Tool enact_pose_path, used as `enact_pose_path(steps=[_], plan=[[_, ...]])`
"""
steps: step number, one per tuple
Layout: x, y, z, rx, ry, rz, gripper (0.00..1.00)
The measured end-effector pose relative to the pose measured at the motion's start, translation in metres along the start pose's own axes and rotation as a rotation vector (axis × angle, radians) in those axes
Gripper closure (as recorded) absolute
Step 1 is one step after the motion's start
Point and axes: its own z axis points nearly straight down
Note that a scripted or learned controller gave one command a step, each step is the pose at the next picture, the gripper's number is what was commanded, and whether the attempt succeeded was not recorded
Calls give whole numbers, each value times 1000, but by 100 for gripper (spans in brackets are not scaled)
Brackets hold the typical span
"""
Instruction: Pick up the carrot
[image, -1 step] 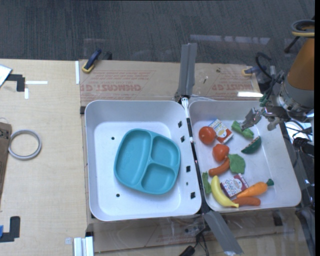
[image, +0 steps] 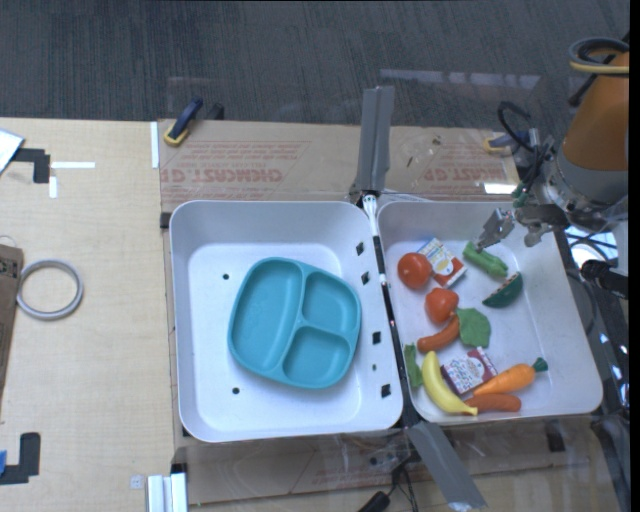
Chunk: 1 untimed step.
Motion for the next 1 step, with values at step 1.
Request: enact_pose_path(steps=[1], plan=[[55,-43,60,0,2,-289,0]])
